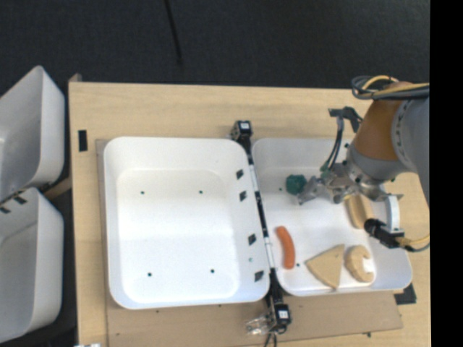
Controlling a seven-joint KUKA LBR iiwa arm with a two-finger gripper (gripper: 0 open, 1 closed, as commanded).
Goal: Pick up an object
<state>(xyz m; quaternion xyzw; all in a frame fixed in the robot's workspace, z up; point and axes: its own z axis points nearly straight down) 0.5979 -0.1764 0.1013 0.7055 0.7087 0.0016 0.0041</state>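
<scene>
I'm low in the right bin [304,154], my gripper [312,191] just beside the green piece [294,184], which sits near the bin's left wall, up toward the far half. That green piece looks like my target, I'd say, since it's the nearest thing to me. Whether I'm clamped or released I cannot tell from up here; the view is too coarse at the tip, and nothing reads as held. To do this well, I'd want the tip centred over the green piece, not off to its right, and square to it before closing, because it's small and looks likely to skid toward the wall if nudged from one side. A straight lift after that, watching that it comes up with me. Around the bin: a red sausage [287,246] lies along the left wall toward the near side, a tan wedge [328,264] sits near the front edge, a pale bun [359,262] just beside it on the right, and another tan piece [355,211] lies partly under my wrist. The left bin [173,219] has nothing in it.
</scene>
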